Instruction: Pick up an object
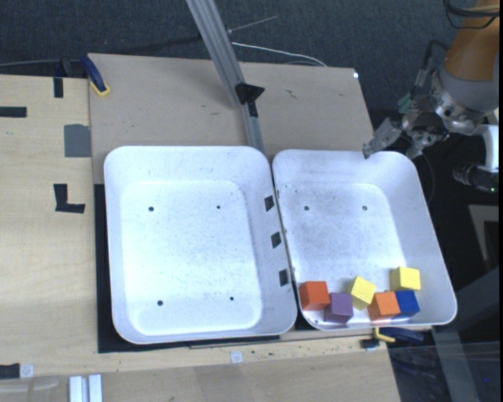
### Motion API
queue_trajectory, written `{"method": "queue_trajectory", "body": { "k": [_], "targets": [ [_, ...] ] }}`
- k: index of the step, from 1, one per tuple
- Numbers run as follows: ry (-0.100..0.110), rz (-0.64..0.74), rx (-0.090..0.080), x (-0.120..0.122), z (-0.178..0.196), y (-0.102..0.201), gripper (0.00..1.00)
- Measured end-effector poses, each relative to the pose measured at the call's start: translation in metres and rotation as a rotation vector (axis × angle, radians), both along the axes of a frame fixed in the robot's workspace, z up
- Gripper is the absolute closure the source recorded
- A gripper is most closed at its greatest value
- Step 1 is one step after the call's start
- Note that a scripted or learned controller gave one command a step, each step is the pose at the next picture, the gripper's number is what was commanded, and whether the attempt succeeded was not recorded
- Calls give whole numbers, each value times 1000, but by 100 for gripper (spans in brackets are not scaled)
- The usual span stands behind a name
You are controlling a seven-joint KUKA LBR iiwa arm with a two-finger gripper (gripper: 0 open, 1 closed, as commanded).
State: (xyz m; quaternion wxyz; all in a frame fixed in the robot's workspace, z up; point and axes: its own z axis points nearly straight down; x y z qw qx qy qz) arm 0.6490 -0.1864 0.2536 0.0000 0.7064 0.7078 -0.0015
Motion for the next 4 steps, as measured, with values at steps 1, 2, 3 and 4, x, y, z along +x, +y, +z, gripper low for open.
{"method": "queue_trajectory", "body": {
  "k": [1, 2, 3, 4],
  "targets": [
    [0, 1, -1, 0, 10, 1, 100],
    [7, -2, 3, -30, -126, -15, 100],
    [3, -5, 4, -107, -162, -20, 100],
    [-7, 1, 2, -123, -63, 16, 100]
  ]
}}
